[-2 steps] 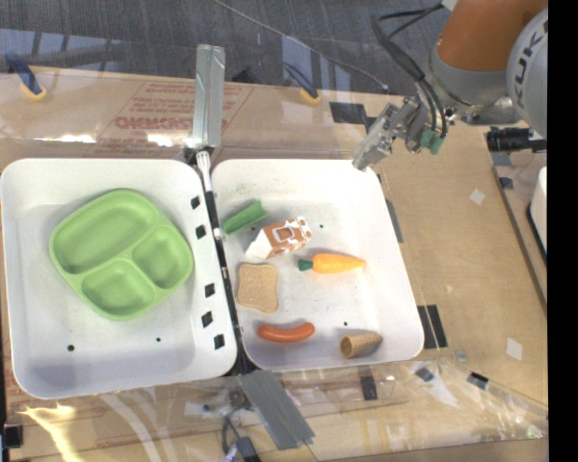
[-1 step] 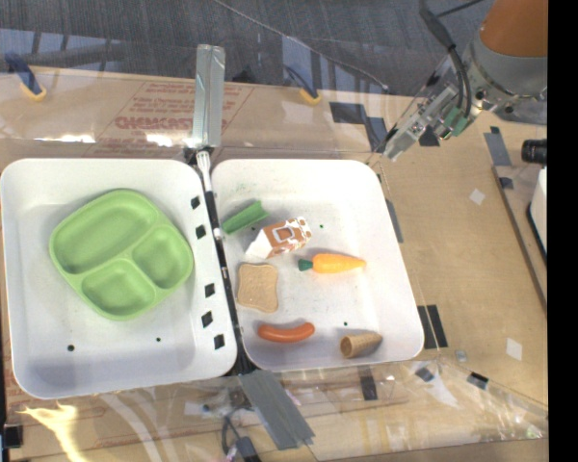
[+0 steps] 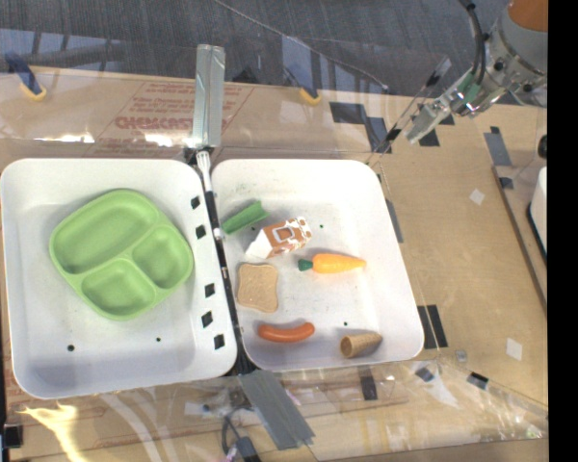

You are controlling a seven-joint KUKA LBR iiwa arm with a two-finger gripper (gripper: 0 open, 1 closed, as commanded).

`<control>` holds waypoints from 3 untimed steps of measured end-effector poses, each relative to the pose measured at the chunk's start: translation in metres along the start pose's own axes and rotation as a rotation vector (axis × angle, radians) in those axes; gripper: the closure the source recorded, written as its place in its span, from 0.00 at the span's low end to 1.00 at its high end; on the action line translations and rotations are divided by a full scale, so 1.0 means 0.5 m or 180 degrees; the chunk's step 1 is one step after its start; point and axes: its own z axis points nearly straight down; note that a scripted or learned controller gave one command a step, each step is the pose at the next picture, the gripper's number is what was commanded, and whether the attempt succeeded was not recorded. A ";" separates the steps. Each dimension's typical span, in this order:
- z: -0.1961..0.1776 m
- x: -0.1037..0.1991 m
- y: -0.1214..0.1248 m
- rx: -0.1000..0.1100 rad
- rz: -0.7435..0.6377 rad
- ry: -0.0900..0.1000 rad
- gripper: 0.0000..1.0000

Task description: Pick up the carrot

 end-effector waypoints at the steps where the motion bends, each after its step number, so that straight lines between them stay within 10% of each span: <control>1: -0.058 -0.016 0.034 0.0005 0.1417 0.0005 1.00; 2: -0.044 0.052 -0.105 0.0029 0.3655 0.0011 1.00; 3: 0.003 0.060 -0.071 0.0030 0.2986 0.0015 1.00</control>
